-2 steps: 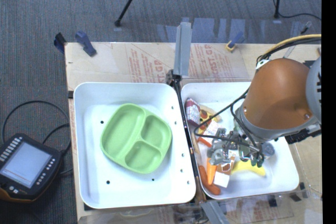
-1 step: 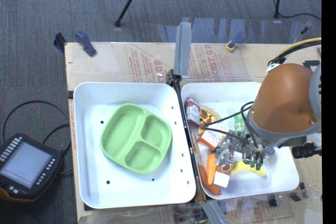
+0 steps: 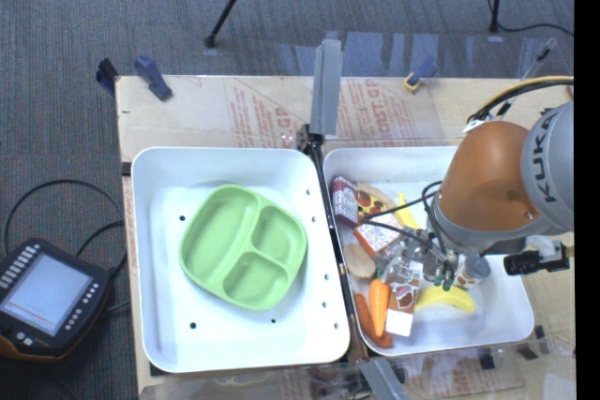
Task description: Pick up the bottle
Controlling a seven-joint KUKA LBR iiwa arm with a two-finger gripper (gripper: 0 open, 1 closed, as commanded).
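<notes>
The grey KUKA arm w/ orange band (image 3: 487, 187) is down over the right shallow white bin (image 3: 511, 318), so this looks like the approach/grasp step, nothing visibly lifted yet. The two-finger gripper (image 3: 422, 262) sits low in the clutter near the bin's middle; can't tell its state, too tangled w/ wires and items.

The small dark red-brown bottle w/ label (image 3: 345, 201) lies at the bin's upper left, just beside the divider wall, apart from the gripper. As I judge it, the next move calls for shifting toward that corner and lining up across the bottle's body before descending; the wall close by leaves little room on that side.

Right bin contents: the bottle, a red-and-white carton (image 3: 375, 239) just beside it, an orange carrot (image 3: 377, 306) near the front-left, a yellow banana (image 3: 448, 301) under the wrist, a small white block (image 3: 398, 323) touching the carrot's end, plus other bits too jumbled to name.

Left shallow white bin (image 3: 150, 314): one light green three-section plastic plate (image 3: 244, 246), roughly central, compartments w/ nothing in them
</notes>
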